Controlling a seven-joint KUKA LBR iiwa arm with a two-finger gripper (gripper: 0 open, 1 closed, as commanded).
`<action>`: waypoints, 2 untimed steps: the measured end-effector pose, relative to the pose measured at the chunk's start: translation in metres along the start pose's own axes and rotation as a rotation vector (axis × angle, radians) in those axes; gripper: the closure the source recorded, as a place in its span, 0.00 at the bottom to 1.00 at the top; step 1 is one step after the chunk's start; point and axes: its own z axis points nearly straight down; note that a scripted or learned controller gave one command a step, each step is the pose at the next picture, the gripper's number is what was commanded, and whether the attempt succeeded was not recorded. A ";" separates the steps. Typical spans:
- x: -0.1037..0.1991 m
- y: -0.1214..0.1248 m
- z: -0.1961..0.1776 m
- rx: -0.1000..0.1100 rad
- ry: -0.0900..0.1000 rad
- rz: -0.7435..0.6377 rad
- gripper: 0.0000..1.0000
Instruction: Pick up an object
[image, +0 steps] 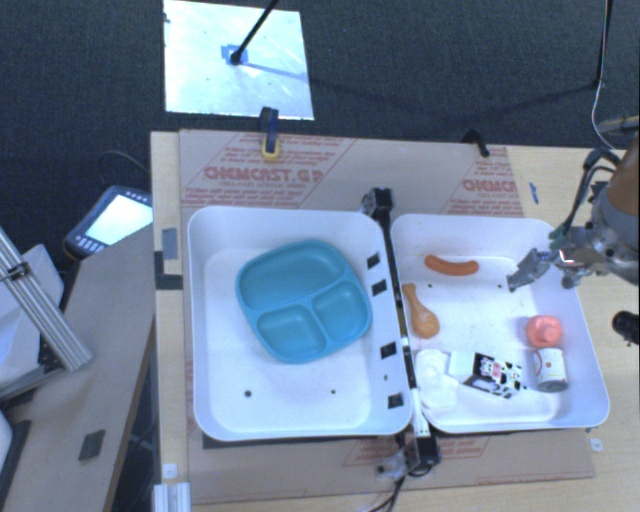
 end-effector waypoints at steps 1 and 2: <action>-0.003 0.008 0.058 0.000 0.000 0.000 0.00; 0.004 0.010 0.102 -0.001 0.000 -0.002 0.00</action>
